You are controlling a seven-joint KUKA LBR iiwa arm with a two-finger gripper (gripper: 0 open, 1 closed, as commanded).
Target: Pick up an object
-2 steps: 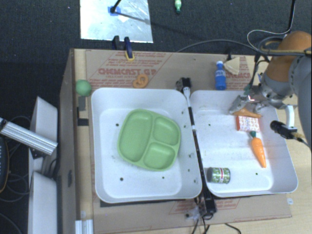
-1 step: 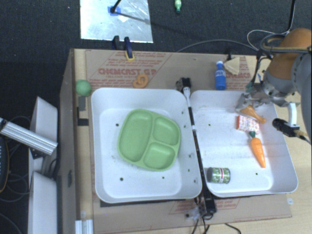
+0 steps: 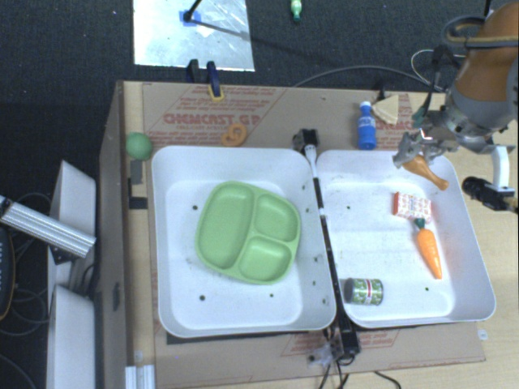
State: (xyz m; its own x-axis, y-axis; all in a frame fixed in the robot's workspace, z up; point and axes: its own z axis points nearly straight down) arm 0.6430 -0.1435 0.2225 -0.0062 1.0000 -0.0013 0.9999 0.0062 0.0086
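Observation:
My gripper (image 3: 418, 154) hangs over the far right corner of the right bin (image 3: 381, 314). Its fingers are shut on a tan-orange toy (image 3: 430, 173), which sticks out below them toward the lower right. In the right bin lie a red and white packet (image 3: 412, 207), an orange carrot (image 3: 430, 252) with a green top, and a green can (image 3: 363, 291) on its side near the front. A green divided plate (image 3: 247, 232) rests in the left bin (image 3: 174, 298).
Behind the bins on the cardboard stand a blue bottle (image 3: 366, 126), a tan wedge (image 3: 392, 108), an orange ring (image 3: 233, 134) and a green ball (image 3: 139, 145). A black clamp (image 3: 306, 141) sits where the bins meet. Cables run along the bench's right side.

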